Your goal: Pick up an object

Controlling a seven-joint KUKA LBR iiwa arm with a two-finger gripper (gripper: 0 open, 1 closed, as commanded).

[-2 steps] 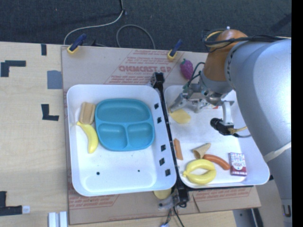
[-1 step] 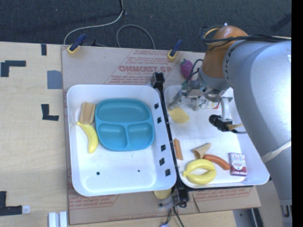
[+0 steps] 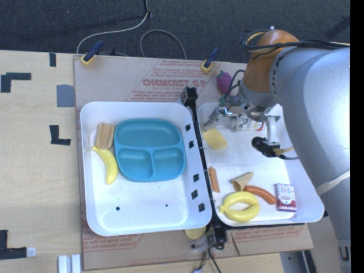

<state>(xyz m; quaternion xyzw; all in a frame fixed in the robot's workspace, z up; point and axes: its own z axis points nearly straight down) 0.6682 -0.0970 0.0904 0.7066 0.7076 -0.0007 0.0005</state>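
The arm reaches into the right bin [image 3: 296, 218] and its gripper [image 3: 219, 117] sits low at that bin's far left corner, just above a pale yellow piece [image 3: 215, 139] lying against the left wall. Whether the gripper is open or closed cannot be told from this slant, and no object is seen held by it. Judged from this, the pick is not yet done: the arm looks positioned for a grasp near the pale yellow piece, with closing and lifting left to do.

The other candidates lie untouched toward the right bin's near edge: a yellow banana [image 3: 241, 205], an orange sausage [image 3: 260, 193], a tan wedge [image 3: 242, 180], a small red carton [image 3: 285, 197] and a thin orange stick [image 3: 213, 179] by the left wall. A purple object [image 3: 223, 81] lies outside the bin's far edge.

The left bin [image 3: 142, 220] holds a blue divided plate [image 3: 150, 150] with a second banana [image 3: 108, 163] and a tan piece [image 3: 104, 135] near its left wall.
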